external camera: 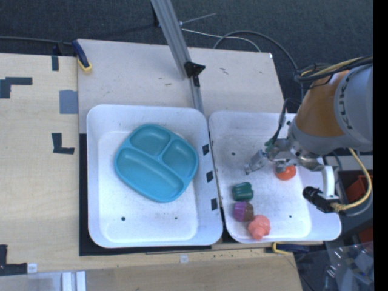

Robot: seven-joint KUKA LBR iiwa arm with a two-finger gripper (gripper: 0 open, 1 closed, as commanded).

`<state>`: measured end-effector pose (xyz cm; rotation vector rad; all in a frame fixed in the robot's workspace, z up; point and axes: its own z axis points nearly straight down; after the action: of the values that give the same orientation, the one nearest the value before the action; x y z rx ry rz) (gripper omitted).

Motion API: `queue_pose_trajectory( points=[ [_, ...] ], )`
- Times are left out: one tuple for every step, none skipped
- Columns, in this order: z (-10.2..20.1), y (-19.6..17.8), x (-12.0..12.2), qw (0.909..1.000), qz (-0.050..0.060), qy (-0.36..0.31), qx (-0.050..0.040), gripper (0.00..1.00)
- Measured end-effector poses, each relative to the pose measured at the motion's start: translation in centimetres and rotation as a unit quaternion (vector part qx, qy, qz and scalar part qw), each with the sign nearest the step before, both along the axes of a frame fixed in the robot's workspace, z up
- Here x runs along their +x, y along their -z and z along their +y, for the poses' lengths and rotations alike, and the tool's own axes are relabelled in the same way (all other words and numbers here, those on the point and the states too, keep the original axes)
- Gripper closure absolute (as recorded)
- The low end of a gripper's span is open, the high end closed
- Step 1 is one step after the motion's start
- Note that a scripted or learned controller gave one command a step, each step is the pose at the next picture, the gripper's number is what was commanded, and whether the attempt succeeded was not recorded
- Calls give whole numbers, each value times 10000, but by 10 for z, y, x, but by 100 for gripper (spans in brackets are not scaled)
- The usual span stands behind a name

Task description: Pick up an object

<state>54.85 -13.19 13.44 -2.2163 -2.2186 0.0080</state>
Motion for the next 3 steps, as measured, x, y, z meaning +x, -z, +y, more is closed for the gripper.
queue_pose_trajectory(
  points=[
    [0, 46, 0, 10000, -37, -3, -10, 0],
    [1, 35, 0, 10000, -31, -7, 0, 100],
    [5, -23, 10, 10000, -59, -5, -6, 100]
  ],
)
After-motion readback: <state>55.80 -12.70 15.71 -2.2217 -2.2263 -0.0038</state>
